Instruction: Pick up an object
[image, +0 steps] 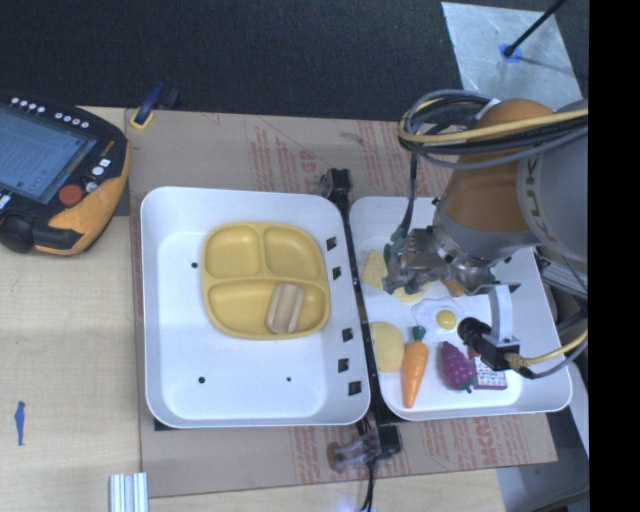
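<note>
a: objects are spread over the right bin (535, 400): a carrot (414, 371) near the front edge, purple grapes (457, 366) just beside it on the right, a pale yellow piece (386, 346) to the carrot's left, and a fried egg (445, 321) behind them.

b: where is the gripper (408, 268) seen?

a: it is seen low over the back left part of the right bin, above another pale yellow piece (374, 270) and a yellow piece (408, 294). whether its fingers are released or clenched cannot be told; they are hidden in the dark mechanism.

b: and the left bin (170, 390)?

a: a yellow divided plate (240, 255) is set in it, and a tan roll-like item (285, 307) is laid in the plate's front right compartment.

b: what is placed beyond the bins?

a: a teach pendant (55, 185) is rested on the bench (60, 400) at the far left, well apart from the bins.
</note>
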